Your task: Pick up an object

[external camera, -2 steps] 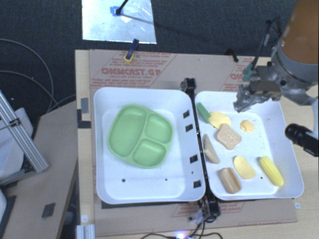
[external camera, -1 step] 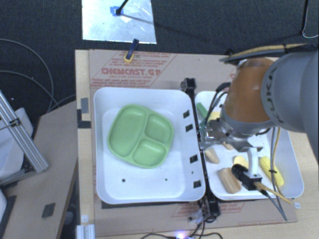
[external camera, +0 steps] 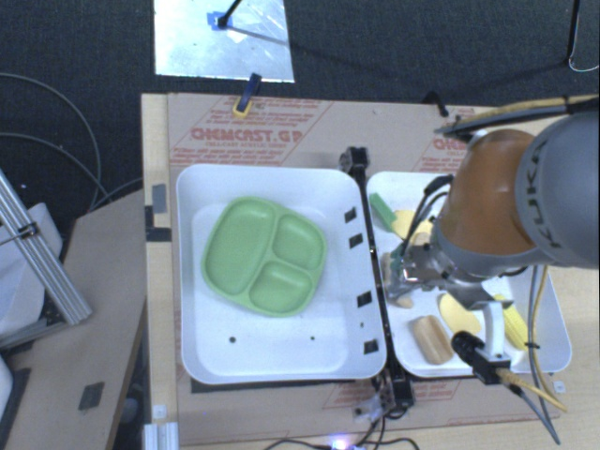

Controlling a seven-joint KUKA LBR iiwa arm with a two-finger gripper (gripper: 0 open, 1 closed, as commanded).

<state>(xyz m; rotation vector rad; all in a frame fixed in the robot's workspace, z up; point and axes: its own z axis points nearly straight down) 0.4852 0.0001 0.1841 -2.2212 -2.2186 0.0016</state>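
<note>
Arm: the grey KUKA arm [external camera: 553, 190] with its orange band is reaching in from the right of the frame and hanging over the right bin, covering much of its middle.
Gripper: the gripper [external camera: 405, 275] is sitting low at the left side of the right bin, near the divider; whether it is open, closed or gripping anything, I cannot tell, as the wrist is hiding it.
Right bin: the white bin [external camera: 560, 350] at centre right is holding a tan bread-like piece [external camera: 432, 338] near its lower edge, yellow pieces [external camera: 457, 315] just right of that, a green piece [external camera: 382, 211] at its upper left and a yellow piece [external camera: 405, 223] beside the green one.
Left bin: the white bin [external camera: 272, 354] at centre frame is bearing a green divided plate [external camera: 265, 255], lying flat toward its upper half.
Bench: cardboard sheet [external camera: 272, 129] is lying under both bins.
</note>
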